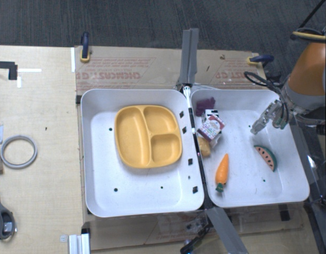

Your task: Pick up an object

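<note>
The right bin (289, 194) holds a toy carrot (222, 169), a watermelon slice (266, 157), a small printed snack packet (211, 126), a tan potato-like piece (204, 147) and a purple item (206, 104) near the divider. My gripper (264, 119) hangs over the right bin's upper right part, above and slightly left of the watermelon slice. Nothing sits between its fingers. A yellow divided plate (148, 136) lies in the left bin (99, 194).
A roll of grey tape (17, 151) and scissors (3, 221) lie on the bench to the left. Clamps (85, 46) hold the cardboard sheet behind the bins. A grey post (189, 54) stands at the divider's far end.
</note>
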You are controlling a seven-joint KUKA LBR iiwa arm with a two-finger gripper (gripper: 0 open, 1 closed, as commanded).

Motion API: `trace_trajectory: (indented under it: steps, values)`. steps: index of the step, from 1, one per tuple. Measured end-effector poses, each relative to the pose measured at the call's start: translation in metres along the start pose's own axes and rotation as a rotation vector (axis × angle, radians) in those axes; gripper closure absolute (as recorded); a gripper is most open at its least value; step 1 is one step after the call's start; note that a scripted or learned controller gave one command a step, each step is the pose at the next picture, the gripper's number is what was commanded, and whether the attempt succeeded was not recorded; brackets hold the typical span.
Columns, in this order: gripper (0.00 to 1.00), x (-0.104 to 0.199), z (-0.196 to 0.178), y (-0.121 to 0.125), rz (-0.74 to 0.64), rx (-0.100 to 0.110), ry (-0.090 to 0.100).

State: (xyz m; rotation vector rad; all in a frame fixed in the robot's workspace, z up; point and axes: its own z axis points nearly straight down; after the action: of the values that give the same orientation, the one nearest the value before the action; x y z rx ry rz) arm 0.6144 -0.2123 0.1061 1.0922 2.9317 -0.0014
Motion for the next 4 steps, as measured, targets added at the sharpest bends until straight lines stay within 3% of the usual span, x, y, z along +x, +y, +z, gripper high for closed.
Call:
trace_trajectory:
  steps: [1,2,3,4]
  values:
    - [1.0,0.003,0.014,-0.014,0.146,0.005,0.01]
    - [0.0,0.003,0.014,-0.014,0.146,0.005,0.01]
    - [0.0,0.065,0.014,-0.023,0.365,0.007,0.012]
    - [0.0,0.169,0.013,-0.015,0.607,0.009,0.013]
